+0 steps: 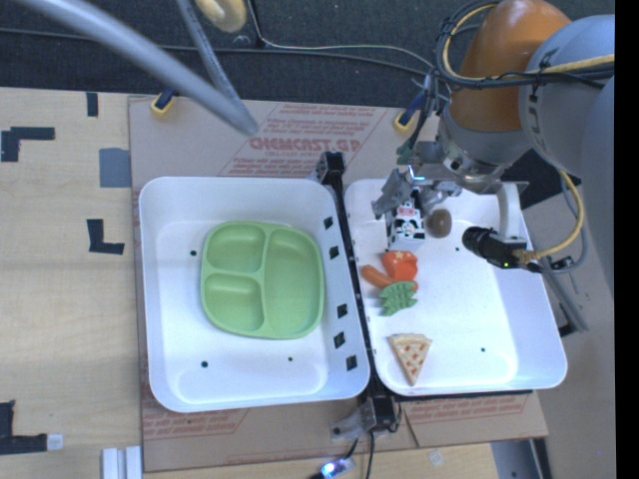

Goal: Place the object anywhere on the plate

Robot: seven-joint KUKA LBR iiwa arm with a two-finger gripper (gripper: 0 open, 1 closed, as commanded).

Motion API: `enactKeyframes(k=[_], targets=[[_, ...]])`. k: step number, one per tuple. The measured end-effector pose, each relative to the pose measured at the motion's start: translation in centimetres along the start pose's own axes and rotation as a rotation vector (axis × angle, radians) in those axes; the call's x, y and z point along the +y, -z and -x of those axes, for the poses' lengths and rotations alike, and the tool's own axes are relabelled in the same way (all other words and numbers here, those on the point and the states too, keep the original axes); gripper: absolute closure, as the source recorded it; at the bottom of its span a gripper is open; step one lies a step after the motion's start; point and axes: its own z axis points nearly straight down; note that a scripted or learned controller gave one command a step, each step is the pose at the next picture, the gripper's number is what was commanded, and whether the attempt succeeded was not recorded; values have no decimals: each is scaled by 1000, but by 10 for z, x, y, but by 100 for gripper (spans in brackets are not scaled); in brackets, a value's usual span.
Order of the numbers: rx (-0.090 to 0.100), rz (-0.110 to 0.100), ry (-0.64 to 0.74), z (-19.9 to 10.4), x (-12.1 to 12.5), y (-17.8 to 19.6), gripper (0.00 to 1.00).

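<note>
A light green divided plate (pixel 264 277) lies in the left bin (pixel 170 367). In the right bin (pixel 499 337) my gripper (pixel 403 206) hangs low over the far left part, right above a small black-and-white toy (pixel 406 227). Just in front of that toy lie a red piece (pixel 400 263), an orange carrot-like piece (pixel 374 276) and a green leafy piece (pixel 397 297). A pizza slice toy (pixel 410 355) rests nearer the front. A brown round piece (pixel 438 224) sits beside the gripper on its right.
A black divider with clips (pixel 340 267) runs between the two bins. The arm's orange band (pixel 509 28) and cables loom over the right bin's far side. A grey pole (pixel 150 48) crosses the upper left above the bench.
</note>
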Motion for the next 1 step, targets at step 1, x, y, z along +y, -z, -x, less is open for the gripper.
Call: enactKeyframes(k=[1], targets=[[0, 0, -1, -43, 12, -2, 100]])
